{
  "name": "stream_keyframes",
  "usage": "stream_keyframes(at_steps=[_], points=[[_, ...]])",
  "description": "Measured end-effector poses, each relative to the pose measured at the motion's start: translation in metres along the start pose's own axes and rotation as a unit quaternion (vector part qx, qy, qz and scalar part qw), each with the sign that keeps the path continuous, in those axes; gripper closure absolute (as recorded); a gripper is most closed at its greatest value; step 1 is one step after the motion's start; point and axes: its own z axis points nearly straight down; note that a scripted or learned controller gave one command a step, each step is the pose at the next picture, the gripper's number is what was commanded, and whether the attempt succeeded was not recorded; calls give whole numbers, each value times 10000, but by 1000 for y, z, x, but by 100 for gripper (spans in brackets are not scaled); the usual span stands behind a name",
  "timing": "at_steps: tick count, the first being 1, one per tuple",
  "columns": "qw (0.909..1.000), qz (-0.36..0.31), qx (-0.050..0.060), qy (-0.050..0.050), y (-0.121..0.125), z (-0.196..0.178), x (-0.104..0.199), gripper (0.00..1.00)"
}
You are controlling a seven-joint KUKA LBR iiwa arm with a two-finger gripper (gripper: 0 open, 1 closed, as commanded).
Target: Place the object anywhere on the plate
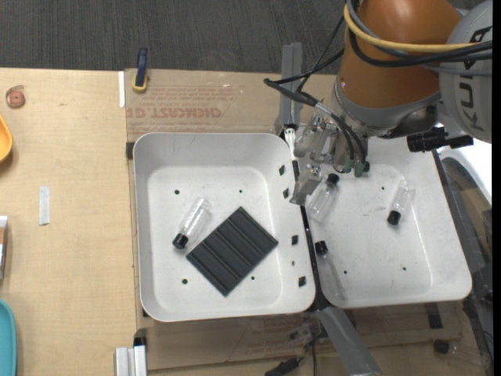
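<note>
The dark ribbed square plate (232,251) lies flat in the left bin (156,288), turned like a diamond. My gripper (315,190) hangs over the divide between the two bins, at the right bin's (438,284) left edge. It is shut on a clear vial with a black cap (322,197), which sits tilted, cap end up, between the fingers (300,188). The plate is down and to the left of the gripper, well apart from it.
A second clear vial (190,222) rests in the left bin, touching the plate's upper left edge. In the right bin lie another vial (398,204) and a small black cap (320,247). The arm's orange band (395,41) looms over the right bin's back.
</note>
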Motion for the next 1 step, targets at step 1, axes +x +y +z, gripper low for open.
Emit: stream_keyframes(at_steps=[1], points=[[10000,20,-4,-13,-1,-9,-2,100]])
